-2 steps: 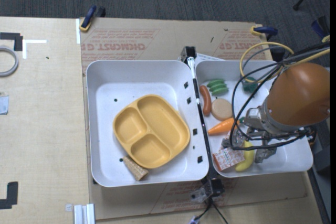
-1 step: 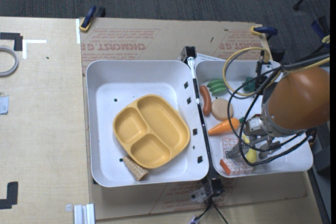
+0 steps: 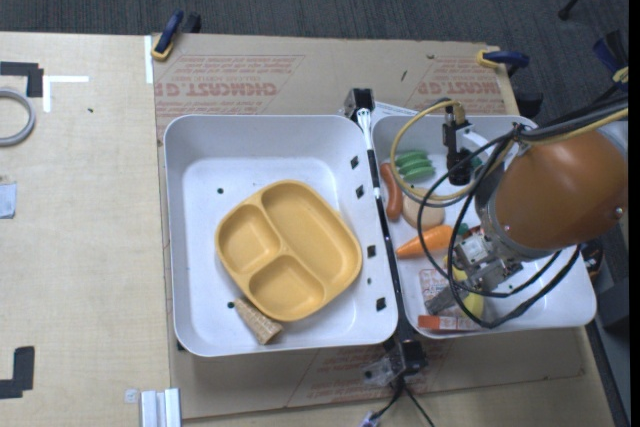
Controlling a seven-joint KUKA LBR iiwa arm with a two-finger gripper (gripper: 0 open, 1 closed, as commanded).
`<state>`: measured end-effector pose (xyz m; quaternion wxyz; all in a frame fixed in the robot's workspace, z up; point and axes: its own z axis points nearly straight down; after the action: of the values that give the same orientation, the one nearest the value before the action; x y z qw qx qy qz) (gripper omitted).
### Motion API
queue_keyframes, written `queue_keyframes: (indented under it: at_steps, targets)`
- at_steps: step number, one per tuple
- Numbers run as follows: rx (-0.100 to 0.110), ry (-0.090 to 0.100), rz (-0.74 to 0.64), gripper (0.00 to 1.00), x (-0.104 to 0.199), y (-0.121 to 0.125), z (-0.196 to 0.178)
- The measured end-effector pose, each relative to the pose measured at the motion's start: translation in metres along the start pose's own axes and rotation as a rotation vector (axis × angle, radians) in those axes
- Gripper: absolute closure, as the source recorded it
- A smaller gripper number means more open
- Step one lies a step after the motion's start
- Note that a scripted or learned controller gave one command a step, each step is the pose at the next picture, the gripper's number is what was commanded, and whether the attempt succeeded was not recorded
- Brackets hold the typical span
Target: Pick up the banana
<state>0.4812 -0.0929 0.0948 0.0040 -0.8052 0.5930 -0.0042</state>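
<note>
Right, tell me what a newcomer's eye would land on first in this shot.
First the yellow divided plate lying in the left bin, with a tan block at its lower edge. Then the arm's orange band, draped in cables, low over the right bin. Beside it lie a carrot, a green ridged item and a reddish sausage-like piece; something yellow, perhaps the banana, peeks from beneath the wrist.

Two bins sit side by side on the worktop [image 3: 80,245]. The left bin [image 3: 190,215] holds a divided tray [image 3: 290,250] with a block [image 3: 258,322] at its near edge; the right bin [image 3: 570,305] holds a carrot [image 3: 425,241], with the arm [image 3: 555,190] above.
</note>
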Motion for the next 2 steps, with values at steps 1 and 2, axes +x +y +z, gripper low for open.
queue_keyframes:
  at_steps: [1, 2]
  targets:
    - [0.001, -0.001, 0.006, 1.00, -0.0003, -0.0014, -0.0103]
    - [0.001, -0.001, 0.005, 0.00, -0.0003, -0.0014, -0.0103]
